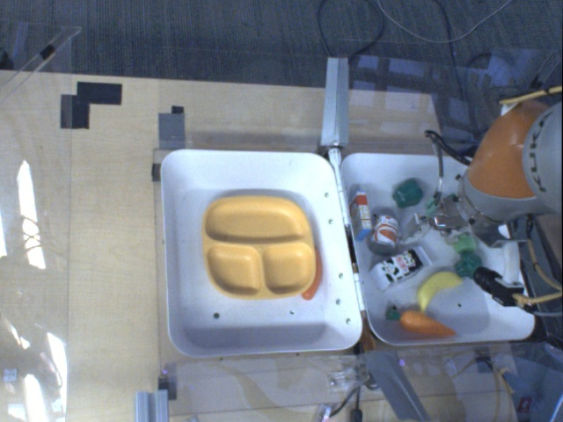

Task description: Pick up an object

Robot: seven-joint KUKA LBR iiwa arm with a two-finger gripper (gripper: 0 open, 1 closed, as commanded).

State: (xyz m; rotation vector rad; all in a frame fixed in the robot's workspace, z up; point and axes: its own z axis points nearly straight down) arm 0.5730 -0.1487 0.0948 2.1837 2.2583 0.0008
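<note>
The arm reaches over the right bin, and its tool hangs low among the clutter at the bin's middle; whether it is spread or pressed together I cannot tell.

Nothing is visibly lifted, so this looks like the approach step. Candidates lie close: a small can just left of the tool, a banana and a carrot nearer the front, and a green block behind.

The left bin holds a yellow divided tray.

Next, the tool should settle squarely over one item before gripping.
</note>
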